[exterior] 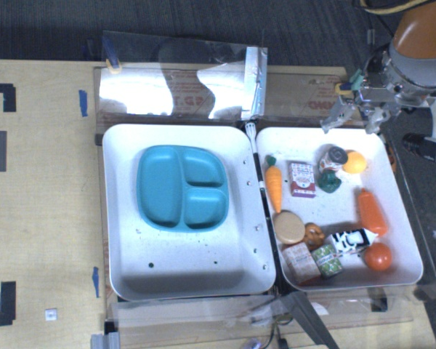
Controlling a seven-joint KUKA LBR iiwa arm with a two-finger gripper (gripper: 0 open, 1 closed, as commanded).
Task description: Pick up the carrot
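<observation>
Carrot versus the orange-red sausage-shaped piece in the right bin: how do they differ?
The carrot tapers and has a green top; the sausage-shaped piece is blunt at both ends, redder and thicker. The carrot lies along the bin's left wall, the sausage-shaped piece toward the right side. Both lie flat, untouched, roughly lengthwise up the view.

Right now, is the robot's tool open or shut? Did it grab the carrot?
Tool: open, holding nothing, above the right bin's far edge.
Carrot: not grabbed, lying by that bin's left wall.
</observation>
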